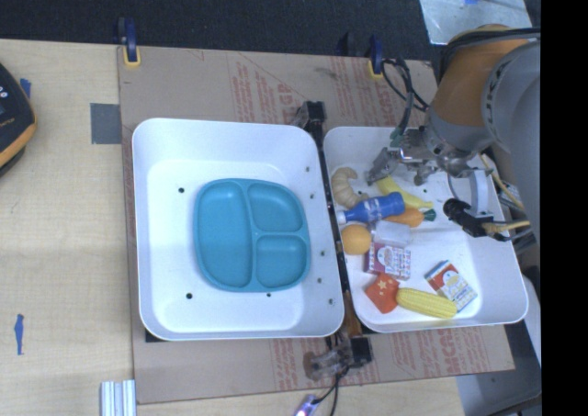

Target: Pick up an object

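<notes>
Jaws first: we cannot tell from this slanted view how they stand, since the metal two-finger gripper (397,163) is a blur of linkage below the grey arm's wrist.

Working from the near edge of the right-hand shallow white bin (514,309), we see a yellow plastic corn cob (425,303) lying almost level, its long axis running left to right, with a red star-shaped toy (382,293) touching its left end. Just right of the cob sits a small red-and-white printed box (451,285). Farther in, a red-and-white carton (390,262) rests beside an orange ball (356,239). Beyond these lies the blue plastic bottle with an orange end (378,208), its long axis left to right and tipped slightly, cap end pointing left. It lies just below and a little left of the gripper, nearest of all, so we judge it the likeliest target. A pale beige lumpy toy (344,185) sits at the far left.

The left-hand bin (156,313) holds a blue divided plastic tray (252,233).
</notes>
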Controlling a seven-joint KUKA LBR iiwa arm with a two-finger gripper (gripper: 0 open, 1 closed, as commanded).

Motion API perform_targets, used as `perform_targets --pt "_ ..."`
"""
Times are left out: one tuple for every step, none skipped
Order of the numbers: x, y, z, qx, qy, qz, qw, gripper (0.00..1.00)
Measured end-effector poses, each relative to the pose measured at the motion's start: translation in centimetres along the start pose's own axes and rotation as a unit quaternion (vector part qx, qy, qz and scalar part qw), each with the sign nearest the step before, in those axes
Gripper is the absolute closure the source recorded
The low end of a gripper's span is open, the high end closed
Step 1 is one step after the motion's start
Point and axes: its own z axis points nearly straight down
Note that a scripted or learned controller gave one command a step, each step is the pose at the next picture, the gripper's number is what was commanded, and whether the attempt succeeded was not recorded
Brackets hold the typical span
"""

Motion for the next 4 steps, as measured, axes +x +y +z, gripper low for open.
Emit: perform_targets --pt "-2.2 -1.1 0.0 0.0 0.0 0.0 1.0 0.0" --pt "-3.5 -4.7 0.0 0.0 0.0 -0.001 1.0 0.0" --pt "-3.5 -4.7 -1.0 0.0 -0.001 -0.002 1.0 1.0" --pt "-6.5 -7.7 -3.5 0.0 0.0 -0.001 1.0 1.0"
